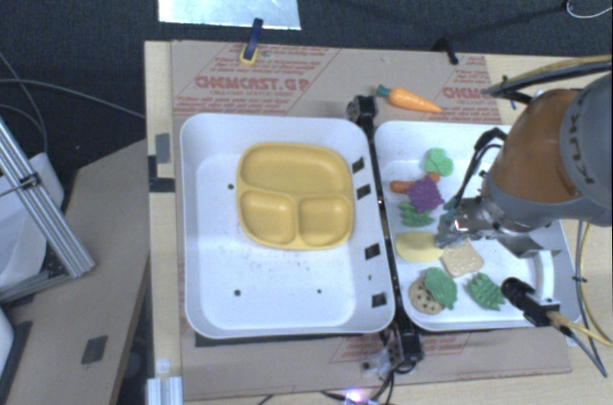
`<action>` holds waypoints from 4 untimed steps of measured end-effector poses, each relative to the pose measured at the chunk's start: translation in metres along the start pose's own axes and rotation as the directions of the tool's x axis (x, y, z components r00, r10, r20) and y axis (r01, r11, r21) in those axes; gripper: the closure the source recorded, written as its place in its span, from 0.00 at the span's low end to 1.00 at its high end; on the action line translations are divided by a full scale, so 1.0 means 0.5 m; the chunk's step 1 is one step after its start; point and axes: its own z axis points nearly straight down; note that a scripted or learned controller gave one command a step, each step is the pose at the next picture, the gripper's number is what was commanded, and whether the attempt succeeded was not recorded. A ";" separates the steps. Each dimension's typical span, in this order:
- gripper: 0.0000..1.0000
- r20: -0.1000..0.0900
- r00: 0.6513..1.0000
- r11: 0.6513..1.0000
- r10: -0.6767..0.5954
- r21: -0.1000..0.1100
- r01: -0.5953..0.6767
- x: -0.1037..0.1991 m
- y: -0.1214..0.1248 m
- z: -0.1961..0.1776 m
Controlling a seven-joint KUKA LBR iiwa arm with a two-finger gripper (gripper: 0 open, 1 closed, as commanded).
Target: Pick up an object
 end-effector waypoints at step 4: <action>1.00 0.005 1.000 1.000 0.015 0.004 -0.015 0.137 -0.050 -0.380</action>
